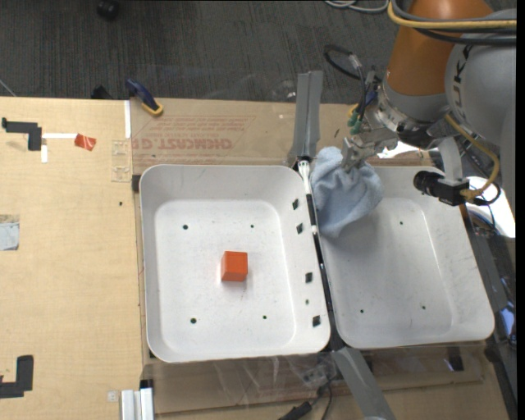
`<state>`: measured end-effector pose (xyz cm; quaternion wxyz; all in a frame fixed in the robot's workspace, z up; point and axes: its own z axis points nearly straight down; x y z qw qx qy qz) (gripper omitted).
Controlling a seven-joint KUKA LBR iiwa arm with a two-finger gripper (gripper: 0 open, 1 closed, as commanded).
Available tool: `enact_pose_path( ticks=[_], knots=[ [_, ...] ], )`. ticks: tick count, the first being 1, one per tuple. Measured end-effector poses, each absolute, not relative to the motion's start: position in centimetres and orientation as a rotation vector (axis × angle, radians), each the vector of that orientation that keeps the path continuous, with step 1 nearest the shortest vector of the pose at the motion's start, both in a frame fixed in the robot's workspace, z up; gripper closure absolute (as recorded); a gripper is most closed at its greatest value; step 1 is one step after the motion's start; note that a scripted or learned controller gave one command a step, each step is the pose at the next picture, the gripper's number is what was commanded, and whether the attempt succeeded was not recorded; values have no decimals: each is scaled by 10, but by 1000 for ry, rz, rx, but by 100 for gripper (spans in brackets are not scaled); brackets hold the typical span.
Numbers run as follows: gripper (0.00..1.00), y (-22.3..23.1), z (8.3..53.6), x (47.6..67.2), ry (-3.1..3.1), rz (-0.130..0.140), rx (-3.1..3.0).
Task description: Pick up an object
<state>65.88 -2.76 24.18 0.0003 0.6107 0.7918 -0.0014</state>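
Two bins: jaws [358,157] pinch grey cloth [344,197] at right bin's [426,328] near-left rim.

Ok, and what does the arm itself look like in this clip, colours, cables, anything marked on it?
The arm has a light grey rounded casing with a wide orange band above the wrist. Below it sits a metallic wrist section with thin cables, some green. The gripper is small, grey and metallic. A black cable loops near the wrist. I can read no markings.

The arm [484,61] is grey with an orange band [426,49]; black and yellow cables [459,20] loop above the gripper [358,156].
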Motion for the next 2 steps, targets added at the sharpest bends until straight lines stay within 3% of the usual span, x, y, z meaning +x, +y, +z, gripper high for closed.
enact_pose_path(
  ticks=[1, 2],
  knots=[
    [100, -50, 241, 583, 2152, -7, 2291],
    [100, -35, 221, 634, 2148, -7, 2295]
  ],
)
